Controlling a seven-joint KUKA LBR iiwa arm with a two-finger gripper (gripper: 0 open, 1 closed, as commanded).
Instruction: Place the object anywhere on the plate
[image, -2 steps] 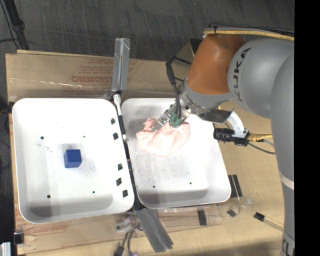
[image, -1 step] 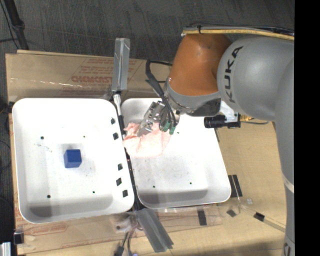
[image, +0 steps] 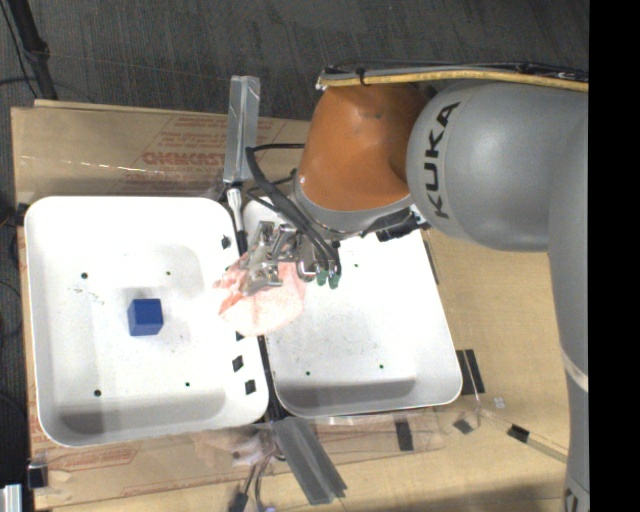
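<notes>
The KUKA arm (image: 470, 170), grey with an orange band, reached in from the bench's right edge and covered the far part of the right bin (image: 400, 340). The left bin (image: 60, 300) held a small blue cube (image: 145, 316) near its middle, well apart from everything else. A pinkish, translucent plate (image: 262, 300) lay at the seam where the two bins met, overlapping the right bin's left edge. The gripper (image: 268, 258) hung directly over the plate's far side; whether it was open or closed could not be told, and nothing could be made out in it.

Judging from this, the cube had not yet been fetched. Doing the step well would mean crossing to the left bin's middle, descending squarely over the cube, and lifting clear of the dividing rims.

"KUKA" read on the arm; faint red print on the cardboard (image: 150, 150) beyond the bins was illegible.
</notes>
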